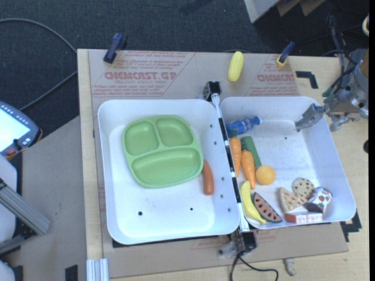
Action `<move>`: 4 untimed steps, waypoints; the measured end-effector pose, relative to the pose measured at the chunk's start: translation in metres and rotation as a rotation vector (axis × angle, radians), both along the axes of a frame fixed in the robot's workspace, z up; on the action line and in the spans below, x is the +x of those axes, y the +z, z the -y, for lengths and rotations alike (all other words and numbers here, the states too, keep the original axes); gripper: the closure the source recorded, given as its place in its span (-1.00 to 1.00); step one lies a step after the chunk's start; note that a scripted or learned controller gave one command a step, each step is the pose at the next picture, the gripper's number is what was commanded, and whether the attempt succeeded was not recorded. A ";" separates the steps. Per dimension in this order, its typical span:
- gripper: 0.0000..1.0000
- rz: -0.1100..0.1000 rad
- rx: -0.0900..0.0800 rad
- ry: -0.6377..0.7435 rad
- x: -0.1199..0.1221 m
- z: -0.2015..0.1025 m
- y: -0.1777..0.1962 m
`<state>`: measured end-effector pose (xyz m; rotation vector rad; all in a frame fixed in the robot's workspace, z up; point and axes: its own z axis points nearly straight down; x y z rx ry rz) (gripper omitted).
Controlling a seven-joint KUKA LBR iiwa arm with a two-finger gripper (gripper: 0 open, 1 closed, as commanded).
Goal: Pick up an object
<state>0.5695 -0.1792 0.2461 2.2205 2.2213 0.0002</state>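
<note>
- Grey two-finger gripper (pixel 309 117) hangs over right white bin's (pixel 343 174) upper-right rim; can't tell its jaws' state.
- Nearest item: blue plastic bottle (pixel 242 124), lying left of gripper, long axis roughly left-right.

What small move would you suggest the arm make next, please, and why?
Probably swing the pincer inward from the right bin's upper right corner and lower it toward the orange ball. The pincer sits near the rim, away from the toys, and the ball lies slightly apart from the carrots, which looks easiest to reach.
</note>
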 end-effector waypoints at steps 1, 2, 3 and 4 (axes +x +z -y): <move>-1.00 -0.003 0.002 0.000 -0.034 -0.074 -0.131; -1.00 0.015 -0.004 -0.003 -0.044 -0.071 -0.155; -1.00 0.001 0.000 0.001 0.045 -0.073 -0.161; -1.00 -0.002 0.001 -0.001 0.009 -0.072 -0.162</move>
